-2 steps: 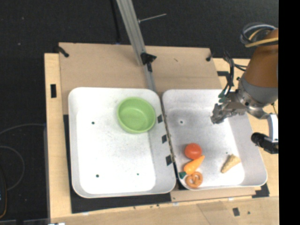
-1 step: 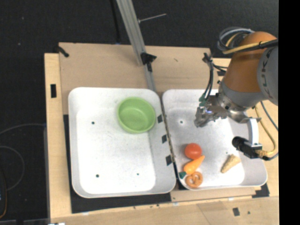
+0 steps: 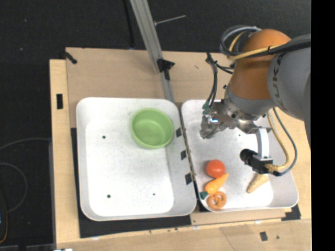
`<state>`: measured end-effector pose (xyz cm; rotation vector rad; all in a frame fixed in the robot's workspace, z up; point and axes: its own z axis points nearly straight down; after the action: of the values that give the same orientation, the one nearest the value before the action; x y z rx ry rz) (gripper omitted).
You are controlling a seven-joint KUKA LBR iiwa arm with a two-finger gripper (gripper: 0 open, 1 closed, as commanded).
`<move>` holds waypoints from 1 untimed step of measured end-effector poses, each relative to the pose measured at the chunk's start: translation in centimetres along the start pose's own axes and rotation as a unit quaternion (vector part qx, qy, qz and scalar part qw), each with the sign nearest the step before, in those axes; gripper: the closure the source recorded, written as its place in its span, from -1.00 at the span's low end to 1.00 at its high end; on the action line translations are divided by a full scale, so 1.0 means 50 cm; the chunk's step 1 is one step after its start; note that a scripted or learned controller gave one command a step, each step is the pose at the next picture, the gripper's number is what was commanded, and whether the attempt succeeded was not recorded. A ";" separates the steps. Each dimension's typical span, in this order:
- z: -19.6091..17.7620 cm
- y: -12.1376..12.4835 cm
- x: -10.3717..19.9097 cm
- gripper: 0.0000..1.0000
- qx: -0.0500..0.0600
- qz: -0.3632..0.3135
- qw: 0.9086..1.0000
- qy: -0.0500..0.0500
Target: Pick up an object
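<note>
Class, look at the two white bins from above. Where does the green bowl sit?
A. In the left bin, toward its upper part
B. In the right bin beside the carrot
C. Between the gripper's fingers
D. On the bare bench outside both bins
A: the green bowl rests on the floor of the left bin, in its upper part, while the carrot lies across the divide in the right bin.

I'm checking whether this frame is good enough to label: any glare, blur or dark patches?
Camera view: lighting is even, the left bin and green bowl crisp; the right bin looks slightly washed out; the gripper area is soft and partly shaded by the arm; surroundings beyond the bench fall to near black.
</note>
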<state>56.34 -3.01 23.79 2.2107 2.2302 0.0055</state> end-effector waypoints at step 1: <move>0.003 -0.009 0.119 1.00 0.001 0.003 1.000 0.000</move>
<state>55.82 2.92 23.67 2.2181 2.2252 0.0017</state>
